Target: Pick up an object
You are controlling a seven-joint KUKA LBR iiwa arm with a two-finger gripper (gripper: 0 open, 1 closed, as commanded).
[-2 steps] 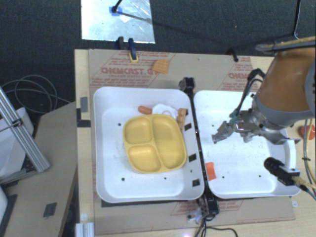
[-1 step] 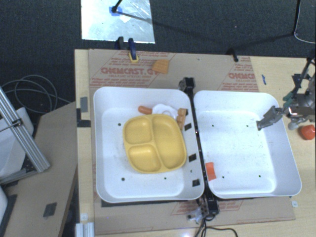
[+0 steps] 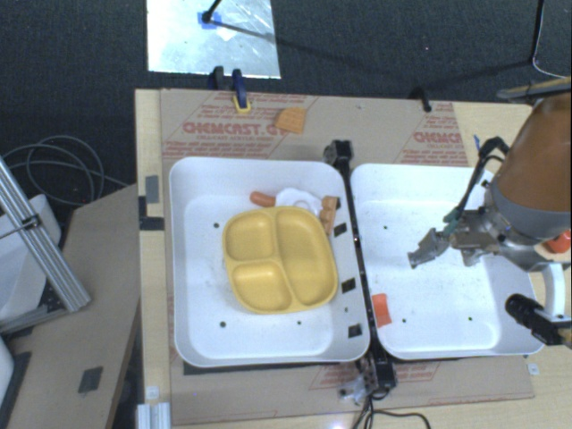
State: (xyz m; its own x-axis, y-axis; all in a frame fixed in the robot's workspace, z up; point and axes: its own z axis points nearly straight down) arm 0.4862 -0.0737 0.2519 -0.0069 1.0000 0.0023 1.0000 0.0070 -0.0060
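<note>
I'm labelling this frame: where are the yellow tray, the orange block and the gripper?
yellow tray (image 3: 279,259): camera view, centre divider.
orange block (image 3: 381,309): camera view, top face.
gripper (image 3: 422,256): camera view, between fingertips.

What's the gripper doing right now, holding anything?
Gripper: over the right bin; open or shut cannot be told, and no object is visible at its tip.

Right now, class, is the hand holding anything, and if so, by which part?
Nothing shows between the fingers of the hand. It hangs over the right bin, well apart from the orange block.
</note>
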